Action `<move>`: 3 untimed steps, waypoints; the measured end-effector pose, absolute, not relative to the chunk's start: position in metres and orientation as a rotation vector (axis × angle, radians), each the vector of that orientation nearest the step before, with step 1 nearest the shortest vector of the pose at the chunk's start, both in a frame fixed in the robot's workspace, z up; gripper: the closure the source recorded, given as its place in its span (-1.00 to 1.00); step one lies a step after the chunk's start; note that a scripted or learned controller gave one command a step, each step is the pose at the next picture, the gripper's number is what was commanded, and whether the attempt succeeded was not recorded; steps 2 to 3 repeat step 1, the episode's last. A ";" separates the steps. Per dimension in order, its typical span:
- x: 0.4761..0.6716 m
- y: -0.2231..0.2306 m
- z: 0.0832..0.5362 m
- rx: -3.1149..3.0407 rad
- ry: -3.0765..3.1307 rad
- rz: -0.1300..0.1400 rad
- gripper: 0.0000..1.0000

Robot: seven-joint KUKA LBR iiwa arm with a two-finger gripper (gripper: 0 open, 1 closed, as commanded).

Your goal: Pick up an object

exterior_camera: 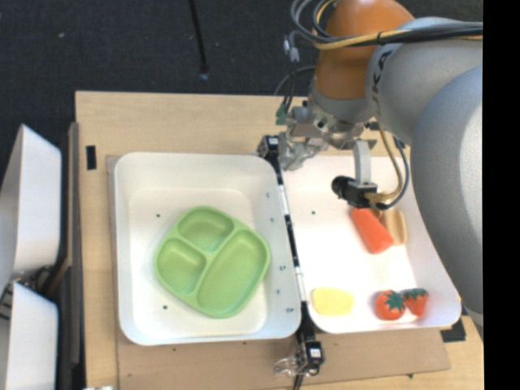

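Gripper stands at the far end of the right bin, beside the edge shared with the left bin; its open or closed state cannot be determined. An orange carrot lies mid-bin, apart from it. A yellow piece and red strawberries lie nearer. A green plate occupies the left bin.
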State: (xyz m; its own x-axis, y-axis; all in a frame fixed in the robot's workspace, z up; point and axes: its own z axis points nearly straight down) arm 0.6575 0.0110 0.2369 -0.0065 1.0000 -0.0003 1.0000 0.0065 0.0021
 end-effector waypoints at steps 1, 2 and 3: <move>0.671 0.067 0.231 2.213 2.227 0.003 1.00; 0.671 0.067 0.231 2.213 2.227 0.003 1.00; 0.671 0.067 0.231 2.213 2.227 0.003 1.00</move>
